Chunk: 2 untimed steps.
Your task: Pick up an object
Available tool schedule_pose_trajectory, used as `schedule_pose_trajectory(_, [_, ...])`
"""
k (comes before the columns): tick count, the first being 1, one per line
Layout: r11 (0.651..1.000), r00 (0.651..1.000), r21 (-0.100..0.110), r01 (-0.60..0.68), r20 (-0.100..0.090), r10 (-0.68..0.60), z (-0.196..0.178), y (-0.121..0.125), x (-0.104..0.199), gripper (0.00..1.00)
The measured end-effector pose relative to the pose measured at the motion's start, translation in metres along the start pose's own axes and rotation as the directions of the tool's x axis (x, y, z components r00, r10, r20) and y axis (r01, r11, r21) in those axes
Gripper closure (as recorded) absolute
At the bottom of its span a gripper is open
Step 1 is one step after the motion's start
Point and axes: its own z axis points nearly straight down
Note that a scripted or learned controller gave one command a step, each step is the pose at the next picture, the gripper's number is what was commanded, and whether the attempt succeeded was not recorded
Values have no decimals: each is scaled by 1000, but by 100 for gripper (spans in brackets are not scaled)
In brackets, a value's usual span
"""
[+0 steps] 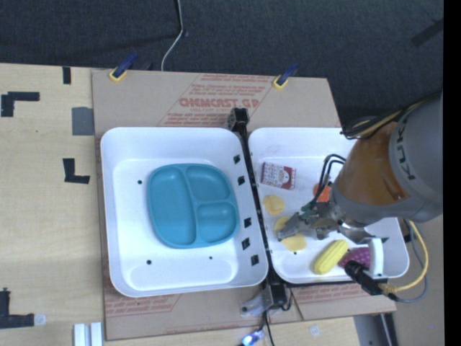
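Jaws (289, 227) sit low among yellow chips (274, 205), grip state I cannot tell; just beside them, the corn cob (329, 256) risks a nudge, spoiling my pick.

The arm (389, 171) hides much of the right bin (302, 141).

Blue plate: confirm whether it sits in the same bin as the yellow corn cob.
No, the blue plate lies in the left bin, while the corn cob lies in the right bin.
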Motion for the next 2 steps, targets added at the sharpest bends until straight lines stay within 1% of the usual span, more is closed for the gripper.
schedule_pose_trajectory(1, [1000,1000,-7,1,1,-1,17,0,0,0])
schedule_pose_trajectory(2, [1000,1000,-11,1,4,-1,5,1,-1,100])
